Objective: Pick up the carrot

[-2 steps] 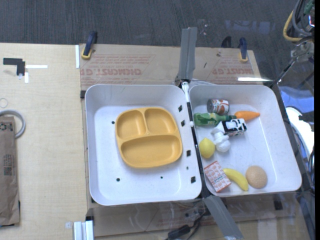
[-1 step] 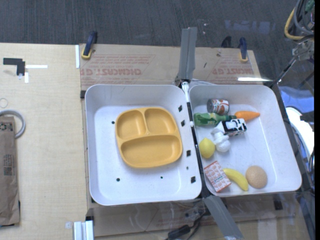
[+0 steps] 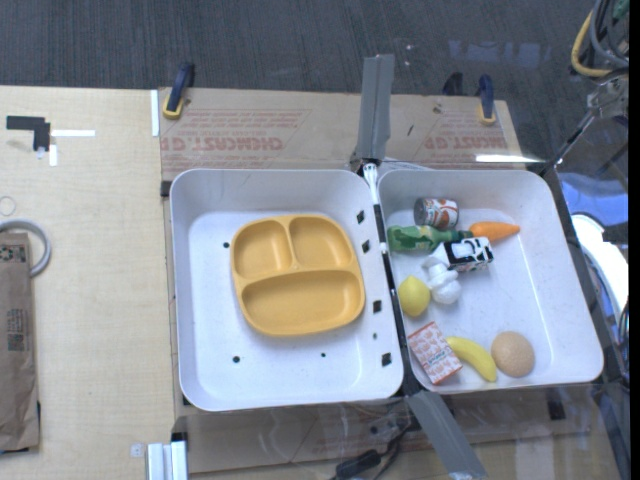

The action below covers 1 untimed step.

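Whether the hand is apart or together cannot be told from this view.

The carrot (image 3: pixel 495 231) lies flat in the right bin (image 3: pixel 535 288), in its upper half, toward 1 o'clock from the bin's middle. Its long axis runs close to the 9-to-3 line, the blunt end at 9 o'clock and the thin tip pointing to 3 o'clock, a touch raised. The blunt end sits just beside a black-and-white toy (image 3: pixel 468 253) at the carrot's 7 o'clock; whether they touch is hard to make out. A small can (image 3: pixel 436 212) lies at the carrot's 10 o'clock, and a green item (image 3: pixel 420 237), too blurred to name, at 9 o'clock.

Lower in the bin are a lemon (image 3: pixel 414 295), a red-and-white box (image 3: pixel 434 352), a banana (image 3: pixel 472 357) and a beige round thing (image 3: pixel 513 353).

The left bin (image 3: pixel 210 348) holds a yellow divided plate (image 3: pixel 297 275). On the table (image 3: pixel 90 218), at far 9 o'clock, a brown paper bag (image 3: pixel 15 338) is cut off by the edge.
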### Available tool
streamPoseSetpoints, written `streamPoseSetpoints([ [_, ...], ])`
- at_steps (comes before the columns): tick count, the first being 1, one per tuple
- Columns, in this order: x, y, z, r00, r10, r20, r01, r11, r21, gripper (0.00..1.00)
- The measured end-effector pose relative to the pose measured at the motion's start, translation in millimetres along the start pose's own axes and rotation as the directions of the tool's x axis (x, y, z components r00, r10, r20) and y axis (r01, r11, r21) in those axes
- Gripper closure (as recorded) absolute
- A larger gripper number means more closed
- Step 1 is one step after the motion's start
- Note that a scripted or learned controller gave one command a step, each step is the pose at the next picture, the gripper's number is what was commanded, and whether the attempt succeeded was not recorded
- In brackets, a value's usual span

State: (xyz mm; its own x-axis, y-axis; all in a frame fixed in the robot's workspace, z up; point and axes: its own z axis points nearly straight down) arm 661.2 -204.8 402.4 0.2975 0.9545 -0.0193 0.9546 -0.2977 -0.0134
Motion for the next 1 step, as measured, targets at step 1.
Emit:
streamPoseSetpoints([
  [1,0.7,0.7,-6.5,1.000,-0.003,0.004,0.003,1.000,0.004,1.00],
])
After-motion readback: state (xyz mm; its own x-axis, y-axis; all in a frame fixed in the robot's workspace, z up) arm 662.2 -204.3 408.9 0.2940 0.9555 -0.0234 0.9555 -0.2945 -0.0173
